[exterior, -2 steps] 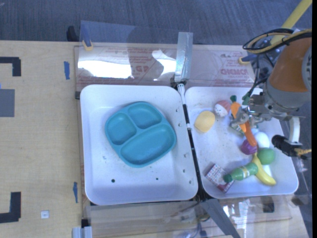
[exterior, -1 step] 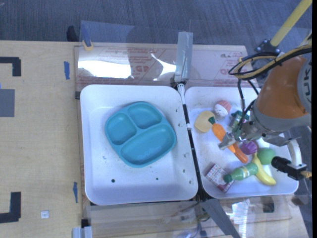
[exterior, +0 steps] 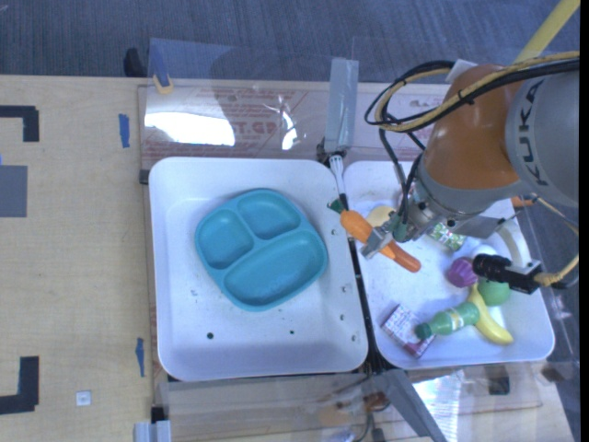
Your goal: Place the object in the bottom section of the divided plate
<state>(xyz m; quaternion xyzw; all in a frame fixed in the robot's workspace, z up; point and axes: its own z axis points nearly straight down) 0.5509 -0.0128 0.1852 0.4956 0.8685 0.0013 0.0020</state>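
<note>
Blue divided plate (exterior: 262,249) in white bin (exterior: 184,320); orange toy carrot (exterior: 391,247); yellow banana (exterior: 492,325); purple, green toys alongside.

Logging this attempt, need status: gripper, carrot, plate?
Gripper down on the carrot at right bin's left edge; grasp unclear. Blue divided plate sits in the left bin. Bin walls stand between carrot and plate.
</note>
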